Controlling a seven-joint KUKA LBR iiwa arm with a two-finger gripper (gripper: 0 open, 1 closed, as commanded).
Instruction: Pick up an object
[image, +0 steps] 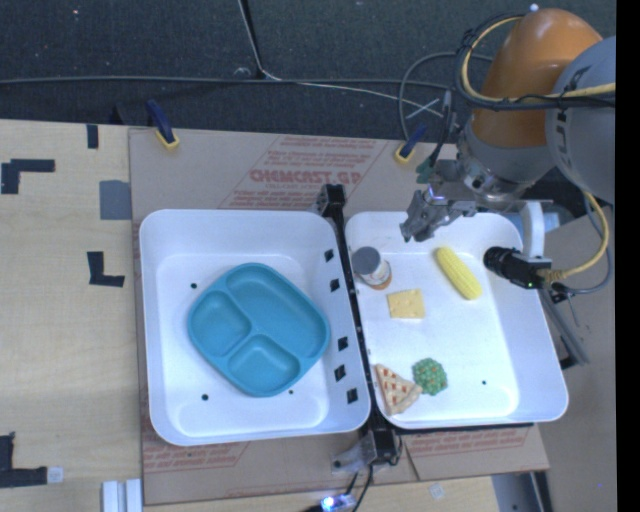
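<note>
**A:** Where is the gripper (424, 222), and what could it pick up?

**B:** It hangs over the far edge of the right bin (520, 330), near that bin's far-left corner. Its fingers look slightly apart with nothing between them. The closest things are a small jar (371, 267) by the bin's left edge and a corn cob (458, 273) toward the far-right part of the floor. A flat cheese slice (406, 304) lies between them, a little nearer the middle.

**A:** Which way does the corn point?

**B:** Its long axis runs diagonally — one end toward the far-left corner, the other toward the near-right corner. I'd judge a grip across its narrow width to be the sound one.

**A:** What might go wrong?

**B:** Closing along the cob's length would likely make it slip or roll away, since it is round. The jar stands close to the wall, so a finger could catch the rim — or knock it over. The cheese is thin and may be missed entirely.

**A:** Anything else?

**B:** A pizza slice (396, 388) and broccoli (430, 375) sit by the near edge; a blue tray (258, 328) fills the left bin (170, 300).
</note>
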